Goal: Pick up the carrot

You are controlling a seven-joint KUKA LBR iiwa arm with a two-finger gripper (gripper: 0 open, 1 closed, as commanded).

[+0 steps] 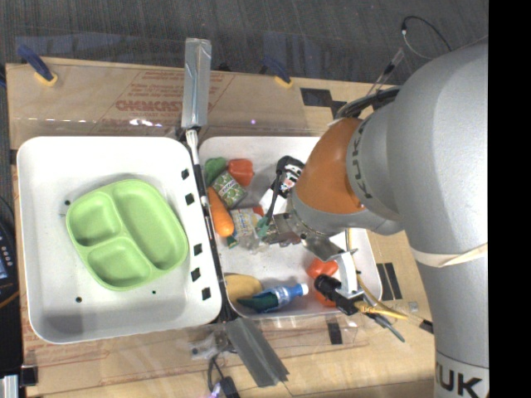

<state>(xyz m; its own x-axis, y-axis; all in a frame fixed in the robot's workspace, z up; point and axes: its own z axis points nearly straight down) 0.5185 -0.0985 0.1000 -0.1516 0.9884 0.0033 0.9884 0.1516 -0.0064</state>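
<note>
Illumination is even and moderately bright, coming from overhead. My arm (415, 156) casts a soft shadow into the right bin (249, 152) beneath my wrist. The left bin (50, 189) shows mild glare on its white floor and a grey shadow at its lower left corner. Focus is slightly soft overall; fine detail among the small items is smeared.

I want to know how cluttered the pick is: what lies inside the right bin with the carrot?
The right bin holds the carrot by its left wall, a green packet, a blue bottle and a yellow item. The arm covers the bin's right part.
</note>
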